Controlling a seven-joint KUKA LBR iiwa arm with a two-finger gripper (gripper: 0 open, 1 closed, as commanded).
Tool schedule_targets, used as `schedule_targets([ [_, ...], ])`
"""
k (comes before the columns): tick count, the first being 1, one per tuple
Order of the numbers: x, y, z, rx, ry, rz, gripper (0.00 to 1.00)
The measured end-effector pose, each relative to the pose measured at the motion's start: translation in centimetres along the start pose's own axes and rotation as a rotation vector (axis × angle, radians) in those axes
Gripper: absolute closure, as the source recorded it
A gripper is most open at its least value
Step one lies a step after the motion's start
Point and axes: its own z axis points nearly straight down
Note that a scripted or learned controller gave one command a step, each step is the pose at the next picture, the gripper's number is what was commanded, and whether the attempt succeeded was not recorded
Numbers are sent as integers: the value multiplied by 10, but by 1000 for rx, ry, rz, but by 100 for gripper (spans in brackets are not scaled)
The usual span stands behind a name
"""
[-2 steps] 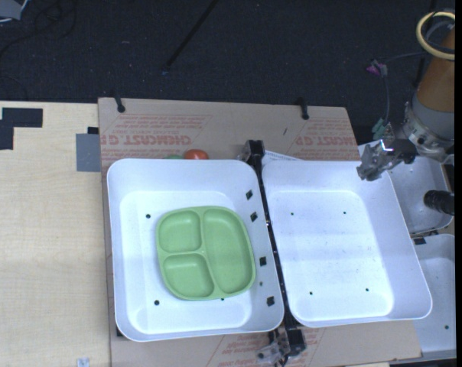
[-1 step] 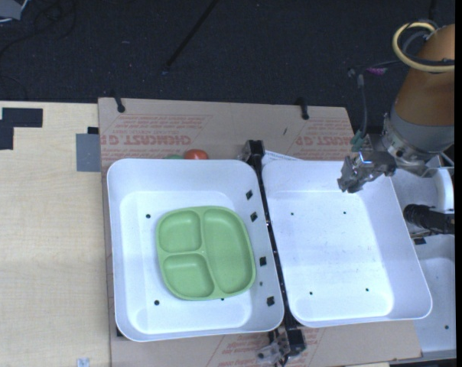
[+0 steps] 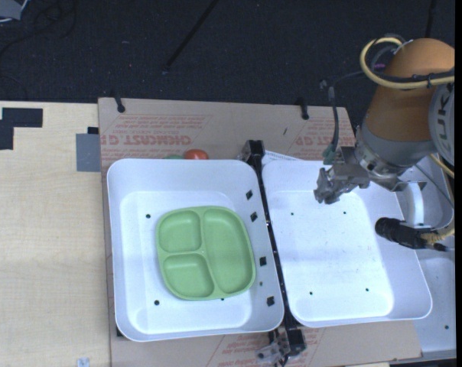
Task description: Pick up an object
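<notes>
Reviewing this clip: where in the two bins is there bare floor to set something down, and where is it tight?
The right bin floor is bare below the gripper. In the left bin, the green divided plate leaves just narrow strips along the walls.

From my screen I see two shallow white bins side by side: the left bin (image 3: 128, 205) in the lower middle of the frame, the right bin (image 3: 346, 281) just beside it toward the lower right. Both sit on a brown cardboard sheet (image 3: 216, 128) with red print, laid on the pale wooden tabletop (image 3: 40, 243) at left. Black patches (image 3: 13, 125) mark the tabletop's upper left. Dark carpet (image 3: 177, 29) with cables fills the top
</notes>
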Motion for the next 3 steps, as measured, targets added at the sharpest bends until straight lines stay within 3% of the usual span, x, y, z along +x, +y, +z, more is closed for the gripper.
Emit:
schedule_targets([
  [3,149,-57,42,1,-1,0,100],
])
